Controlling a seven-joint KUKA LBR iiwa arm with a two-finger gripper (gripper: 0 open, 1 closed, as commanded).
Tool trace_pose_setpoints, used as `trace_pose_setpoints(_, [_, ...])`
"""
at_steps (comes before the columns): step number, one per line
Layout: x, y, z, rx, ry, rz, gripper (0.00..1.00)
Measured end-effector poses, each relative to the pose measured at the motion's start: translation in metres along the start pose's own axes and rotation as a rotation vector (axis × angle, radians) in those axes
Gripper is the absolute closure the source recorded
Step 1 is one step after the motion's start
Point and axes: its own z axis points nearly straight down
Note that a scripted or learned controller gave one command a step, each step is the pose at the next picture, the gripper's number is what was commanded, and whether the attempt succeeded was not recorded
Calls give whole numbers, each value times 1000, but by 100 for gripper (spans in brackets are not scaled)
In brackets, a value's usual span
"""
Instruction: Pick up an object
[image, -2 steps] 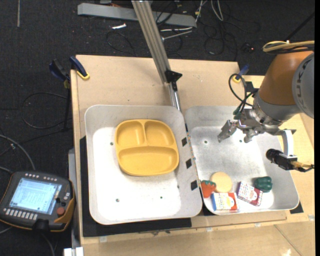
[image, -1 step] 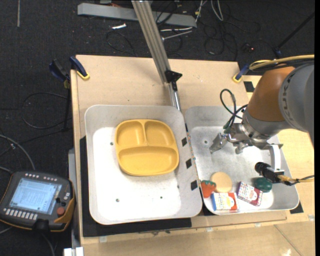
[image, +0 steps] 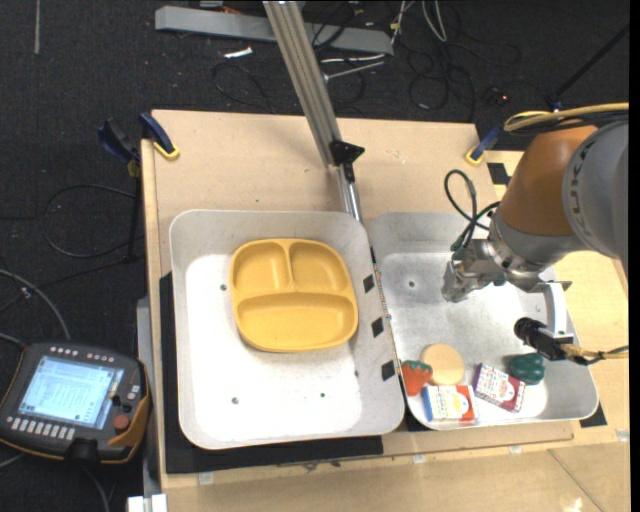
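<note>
Camera view: fingers (image: 457, 288) over bare bin floor, objects (image: 463, 385) well apart.

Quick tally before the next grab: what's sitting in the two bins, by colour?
Yellow: 1, tray, left bin
Tan: 1, round piece, right bin
Red-and-green: 1, strawberry
Green: 1, lump
Printed cartons: 2
Total: 6

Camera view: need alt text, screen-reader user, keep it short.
The end effector hangs over the bare upper part of the right bin, apart from the small objects clustered at its lower edge. The left bin holds a yellow divided plate.
</note>
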Motion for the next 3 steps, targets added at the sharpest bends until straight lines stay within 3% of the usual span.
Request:
trace_pose_setpoints(2, [1,-5,-105,-6,-1,-2,100])
trace_pose_setpoints(3, [1,-5,-110,-1,0,-2,100])
